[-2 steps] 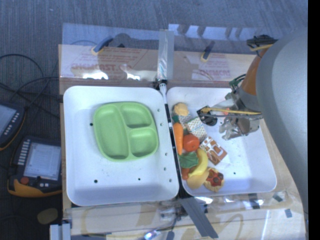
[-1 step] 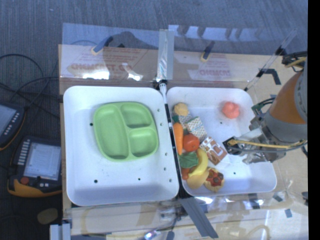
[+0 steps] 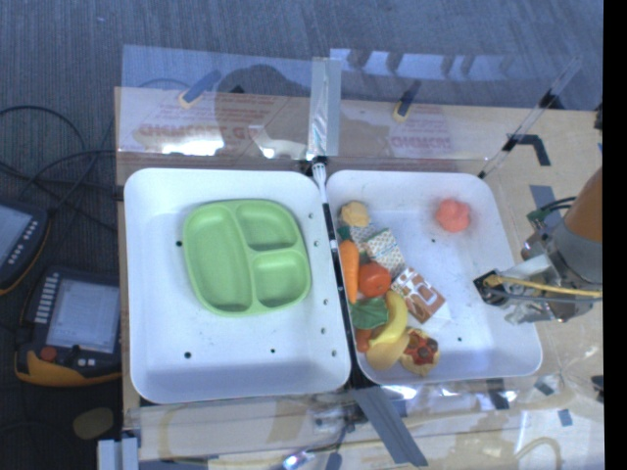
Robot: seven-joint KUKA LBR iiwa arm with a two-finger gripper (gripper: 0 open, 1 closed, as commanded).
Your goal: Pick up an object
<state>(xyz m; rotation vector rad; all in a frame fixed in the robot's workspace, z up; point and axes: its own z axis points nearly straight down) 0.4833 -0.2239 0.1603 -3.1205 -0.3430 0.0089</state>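
Observation:
My gripper (image 3: pixel 521 304) hangs over the right edge of the right bin (image 3: pixel 490 360), with nothing visibly in it. To its left lies a heap of toy food along the bin's left wall: a carrot (image 3: pixel 349 267), a red tomato (image 3: pixel 373 279), a yellow banana (image 3: pixel 392 329), a brown-and-white patterned packet (image 3: pixel 419 296), a checkered piece (image 3: pixel 382 248) and a green piece (image 3: pixel 368 313). A pink-orange ball (image 3: pixel 453 214) rests alone at the bin's back, well apart from the gripper.
The left bin (image 3: pixel 157 360) holds a green divided plate (image 3: pixel 246 256). A small yellowish item (image 3: pixel 353 212) and a red-and-yellow item (image 3: pixel 420 352) lie at the two ends of the heap. A bare white floor stretches between the heap and the gripper.

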